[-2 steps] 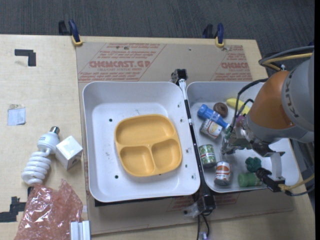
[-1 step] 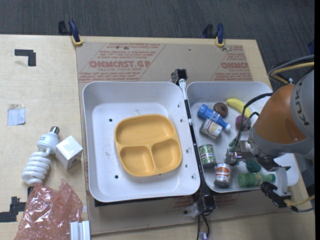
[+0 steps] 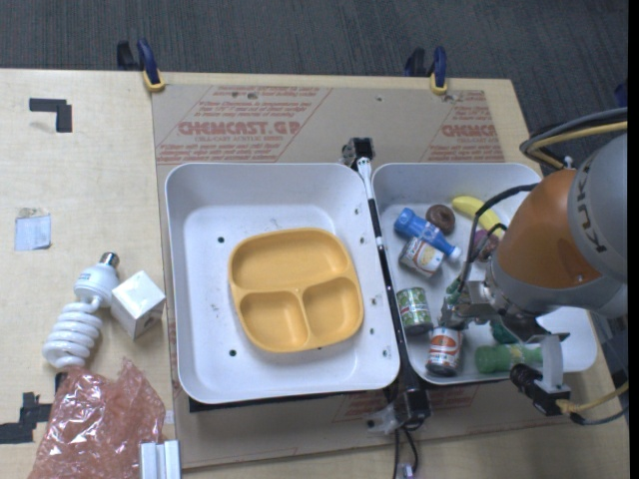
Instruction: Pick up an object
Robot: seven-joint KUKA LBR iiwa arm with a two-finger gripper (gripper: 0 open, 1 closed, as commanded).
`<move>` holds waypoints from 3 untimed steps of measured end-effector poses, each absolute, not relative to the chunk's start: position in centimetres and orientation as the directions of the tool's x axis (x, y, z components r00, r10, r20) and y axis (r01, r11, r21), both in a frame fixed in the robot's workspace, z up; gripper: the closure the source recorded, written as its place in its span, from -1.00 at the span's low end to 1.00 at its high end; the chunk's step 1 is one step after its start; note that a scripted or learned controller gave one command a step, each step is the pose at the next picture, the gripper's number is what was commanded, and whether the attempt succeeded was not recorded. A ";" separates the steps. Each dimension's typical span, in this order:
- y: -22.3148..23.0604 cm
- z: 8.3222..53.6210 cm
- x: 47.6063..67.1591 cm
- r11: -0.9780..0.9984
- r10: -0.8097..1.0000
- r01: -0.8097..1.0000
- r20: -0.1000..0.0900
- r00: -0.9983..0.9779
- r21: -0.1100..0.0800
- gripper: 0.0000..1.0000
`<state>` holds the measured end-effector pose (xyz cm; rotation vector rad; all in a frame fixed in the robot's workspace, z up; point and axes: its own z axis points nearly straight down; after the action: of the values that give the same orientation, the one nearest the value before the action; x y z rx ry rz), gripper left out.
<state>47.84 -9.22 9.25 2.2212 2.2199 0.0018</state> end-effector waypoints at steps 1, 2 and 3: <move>-9.3 9.2 47.8 -0.001 1.000 1.000 0.000 0.001 0.001 -1.00; -9.4 9.2 47.8 -0.001 1.000 1.000 0.000 0.001 0.001 -1.00; -9.5 9.2 48.0 -0.001 1.000 1.000 0.000 0.001 0.000 -1.00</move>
<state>47.96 -9.47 9.23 2.2229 2.2199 0.0002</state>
